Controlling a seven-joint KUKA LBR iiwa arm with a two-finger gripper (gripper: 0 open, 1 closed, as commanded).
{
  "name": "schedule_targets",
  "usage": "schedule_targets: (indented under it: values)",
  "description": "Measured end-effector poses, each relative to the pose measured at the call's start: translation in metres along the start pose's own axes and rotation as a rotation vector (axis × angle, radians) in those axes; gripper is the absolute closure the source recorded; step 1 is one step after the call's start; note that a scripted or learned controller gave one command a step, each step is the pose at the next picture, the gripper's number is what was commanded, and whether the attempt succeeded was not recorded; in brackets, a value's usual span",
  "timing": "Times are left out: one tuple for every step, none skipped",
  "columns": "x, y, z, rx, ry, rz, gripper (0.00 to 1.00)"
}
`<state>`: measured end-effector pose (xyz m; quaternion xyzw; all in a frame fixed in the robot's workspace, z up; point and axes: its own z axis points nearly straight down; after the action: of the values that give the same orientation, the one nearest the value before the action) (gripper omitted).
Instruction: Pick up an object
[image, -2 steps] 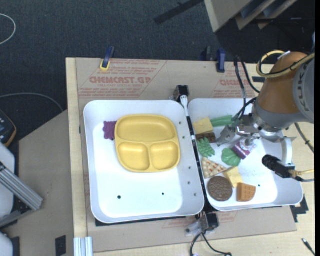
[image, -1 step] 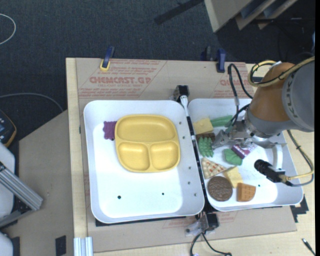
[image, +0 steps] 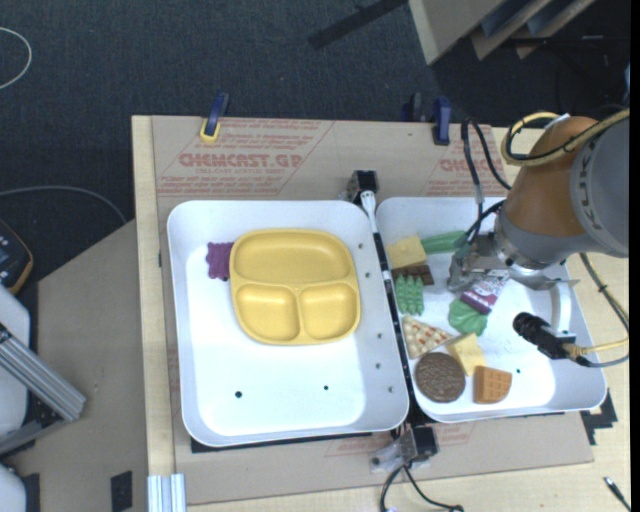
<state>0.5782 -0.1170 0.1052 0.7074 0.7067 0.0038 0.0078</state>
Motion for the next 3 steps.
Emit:
schedule_targets:
  values:
    - [0.003,-0.008,-0.050,0.016,0.005,-0.001,1.00]
    - [0.002,-0.013,-0.105,0.016,0.005,-0.002,1.00]
    - [0.002,-0.012,-0.120,0.013,0.005,-0.002,1.00]
